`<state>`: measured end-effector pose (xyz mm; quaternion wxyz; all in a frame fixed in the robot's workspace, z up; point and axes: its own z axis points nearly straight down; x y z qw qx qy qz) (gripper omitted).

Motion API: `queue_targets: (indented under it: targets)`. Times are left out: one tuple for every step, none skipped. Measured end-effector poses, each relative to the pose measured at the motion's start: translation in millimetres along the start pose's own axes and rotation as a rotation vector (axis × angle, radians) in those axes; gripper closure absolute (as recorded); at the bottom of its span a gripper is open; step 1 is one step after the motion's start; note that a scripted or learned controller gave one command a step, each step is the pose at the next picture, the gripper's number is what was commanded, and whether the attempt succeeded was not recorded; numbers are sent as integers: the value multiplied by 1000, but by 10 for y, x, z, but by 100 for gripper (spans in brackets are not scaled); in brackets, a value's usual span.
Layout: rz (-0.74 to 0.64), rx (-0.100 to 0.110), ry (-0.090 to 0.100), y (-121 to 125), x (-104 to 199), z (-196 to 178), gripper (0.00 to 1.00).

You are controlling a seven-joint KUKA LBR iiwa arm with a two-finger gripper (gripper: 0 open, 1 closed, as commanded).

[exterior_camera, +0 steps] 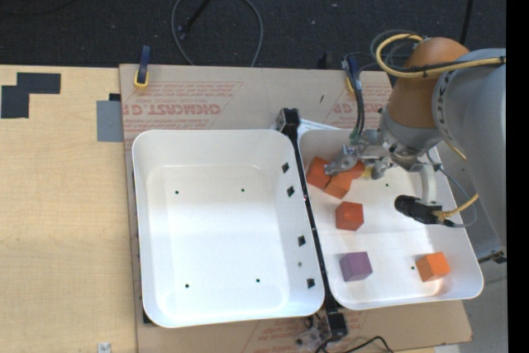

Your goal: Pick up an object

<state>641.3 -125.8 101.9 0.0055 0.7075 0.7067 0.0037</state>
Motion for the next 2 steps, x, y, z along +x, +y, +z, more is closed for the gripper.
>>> queue_targets:
  targets:
    - [0, 0, 0, 0, 0, 0, 0]
    - [0, 0, 0, 0, 0, 0, 0]
